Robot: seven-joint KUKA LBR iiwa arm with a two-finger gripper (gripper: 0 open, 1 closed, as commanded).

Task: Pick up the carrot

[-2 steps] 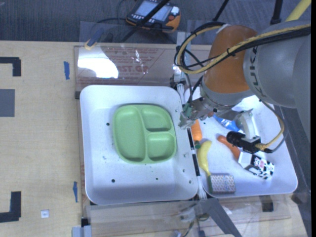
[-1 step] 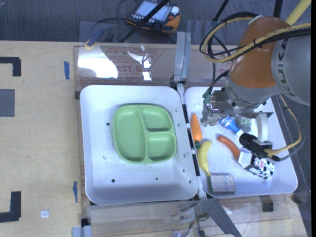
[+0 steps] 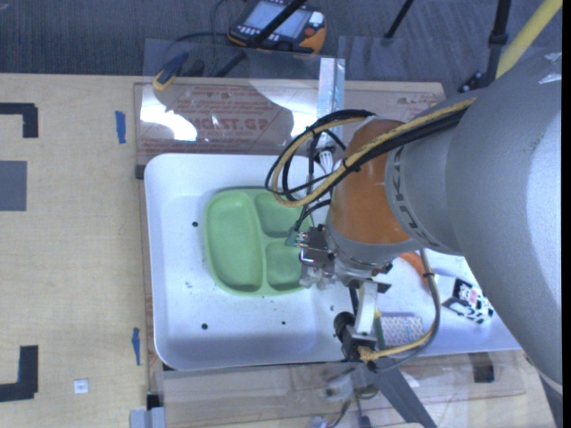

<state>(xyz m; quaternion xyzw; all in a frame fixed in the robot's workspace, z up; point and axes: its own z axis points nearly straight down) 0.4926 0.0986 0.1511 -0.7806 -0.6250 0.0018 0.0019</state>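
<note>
**Sam:** What is the biggest thing here?

**Mia:** The big grey robot arm with an orange band [image 3: 464, 176]. It hangs over the shallow white plastic bin [image 3: 178, 266].

**Sam:** What is in that bin?

**Mia:** A light green plastic plate with sections [image 3: 236, 239]. The claw [image 3: 332, 270] is right at the plate's edge, on the side where the arm comes in.

**Sam:** Is the claw released or clenched?

**Mia:** I cannot tell. The arm hides too much of it.

**Sam:** Where is the carrot?

**Mia:** I think that bit of orange is the small orange carrot [image 3: 412, 259]. It peeks out from under the arm. It is on the same side of the green plate as the claw, but further away.

**Sam:** Which way does it point?

**Mia:** Most of it is hidden, so I cannot tell. I think the claw must move away from the green plate to reach it.
</note>
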